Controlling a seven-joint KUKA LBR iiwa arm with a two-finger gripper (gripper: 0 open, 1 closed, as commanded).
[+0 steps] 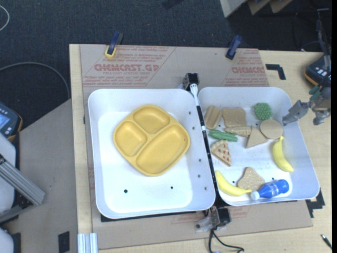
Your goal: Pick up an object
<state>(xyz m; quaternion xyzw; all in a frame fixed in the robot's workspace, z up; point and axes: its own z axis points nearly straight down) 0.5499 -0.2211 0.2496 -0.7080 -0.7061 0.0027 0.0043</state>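
The right bin (300, 165) holds toy food: a green knobbly ball (262, 110), a round tan cookie (270, 128), a yellow banana (281, 154), a second banana (231, 185), a blue bottle (271, 188) lying on its side, bread slices (234, 117), a green pod (223, 135), a pizza slice (222, 153) and a triangular sandwich (250, 179). My gripper (306, 115) hovers over the bin's far right rim, right of the cookie. It is open, its grey fingers (294, 113) spread apart with nothing between them.
The left bin (105, 183) holds a yellow divided plate (151, 139). A black divider with a cable (200, 125) runs between the bins. Blue clamps (233, 47) hold the cardboard sheet at the back. Grey equipment (13, 178) sits at the left.
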